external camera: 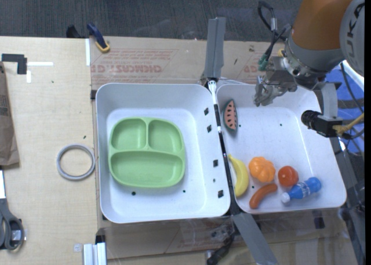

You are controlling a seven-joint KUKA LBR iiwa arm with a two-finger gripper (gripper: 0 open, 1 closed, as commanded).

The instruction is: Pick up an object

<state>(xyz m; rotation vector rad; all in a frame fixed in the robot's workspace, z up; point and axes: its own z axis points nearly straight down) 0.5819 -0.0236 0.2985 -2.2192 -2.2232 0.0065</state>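
We are seeing the arm point(324, 20) cut off by the top right of the view, its gripper point(265, 97) hanging over the right bin's point(290, 124) back edge; we cannot tell whether it is open or closed. We are counting two bins, one green plate point(148, 152) in the left bin point(104, 142), and six things right: melon slice point(231, 114) at the left wall, banana point(239, 175), orange toy point(262, 169), sausage point(262, 195), tomato point(287, 175) and bottle point(301, 190) crowding the front edge, leaving the middle bare

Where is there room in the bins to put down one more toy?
Right bin: bare middle between the watermelon slice and the bottle. Its front edge is crowded with the banana, orange pepper, tomato, sausage. Left bin: bare strips around the green tray.
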